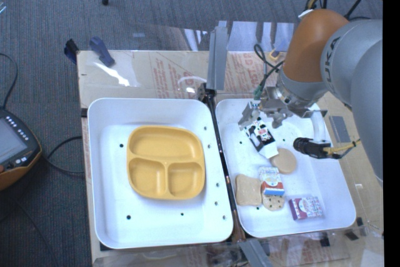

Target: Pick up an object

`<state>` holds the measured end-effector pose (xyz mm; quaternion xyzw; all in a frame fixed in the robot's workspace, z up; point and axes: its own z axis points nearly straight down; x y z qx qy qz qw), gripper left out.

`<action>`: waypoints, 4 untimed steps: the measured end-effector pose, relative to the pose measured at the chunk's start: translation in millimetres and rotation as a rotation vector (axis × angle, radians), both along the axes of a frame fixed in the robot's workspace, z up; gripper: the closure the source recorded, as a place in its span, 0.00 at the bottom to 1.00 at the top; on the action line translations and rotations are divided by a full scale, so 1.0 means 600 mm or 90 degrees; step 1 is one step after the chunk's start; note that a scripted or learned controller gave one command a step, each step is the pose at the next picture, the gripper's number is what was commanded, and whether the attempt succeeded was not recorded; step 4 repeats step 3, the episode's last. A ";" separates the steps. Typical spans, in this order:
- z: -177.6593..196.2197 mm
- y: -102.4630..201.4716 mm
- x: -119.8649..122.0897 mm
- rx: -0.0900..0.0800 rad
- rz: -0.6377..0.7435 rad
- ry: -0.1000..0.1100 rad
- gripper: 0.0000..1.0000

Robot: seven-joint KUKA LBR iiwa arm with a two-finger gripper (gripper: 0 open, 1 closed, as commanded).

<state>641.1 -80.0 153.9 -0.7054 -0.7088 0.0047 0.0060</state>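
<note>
White bin [350,209] on the right holds a small red-and-white box [306,207], toast [249,190], a cookie [285,161] and a black-and-white carton [265,136]. Farther back, the gripper [265,115] hangs just above that carton, seemingly touching it. Its fingers look spread apart, nothing visibly between them.

Arm [356,65]: smooth grey casing with a rounded orange band [315,40] above the wrist. Dark "KUKA" lettering partly visible on the grey shell beside the band. Yellow and black cables loop over the band. Wrist assembly [278,103] is grey metal with dark wiring.
</note>
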 end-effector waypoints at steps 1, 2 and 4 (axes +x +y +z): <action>-0.118 -0.063 0.001 0.000 -0.003 -0.003 0.00; -0.094 -0.064 0.005 0.000 -0.004 -0.008 1.00; 0.063 0.052 0.009 0.000 0.001 -0.014 1.00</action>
